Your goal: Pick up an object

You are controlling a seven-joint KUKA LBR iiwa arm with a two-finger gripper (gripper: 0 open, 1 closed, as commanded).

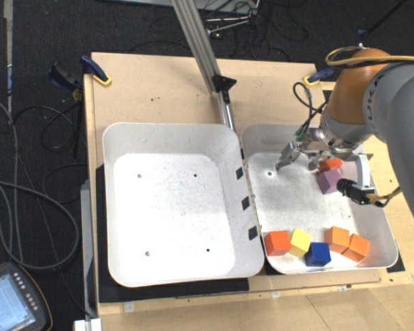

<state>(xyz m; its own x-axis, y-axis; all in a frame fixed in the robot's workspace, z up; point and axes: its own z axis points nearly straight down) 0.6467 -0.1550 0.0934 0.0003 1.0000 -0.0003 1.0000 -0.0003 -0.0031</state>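
My gripper (300, 159) hangs over the far part of the right bin (290, 205), its fingers spread open with bare bin floor between them. Just to its right lie a small orange block (330, 163) and a purple block (328, 181), touching each other and partly under the wrist. Along the bin's near wall sit an orange cube (277, 242), a yellow cube (300, 241), a blue cube (318, 254) and two more orange cubes (339, 238) (358, 247).
The left bin (169, 198) adjoins the right one, with black clips along the shared rim. A slanted metal pole (193, 33) comes down to the bench behind the bins. Clamps (96, 71) grip the bench's far corners.
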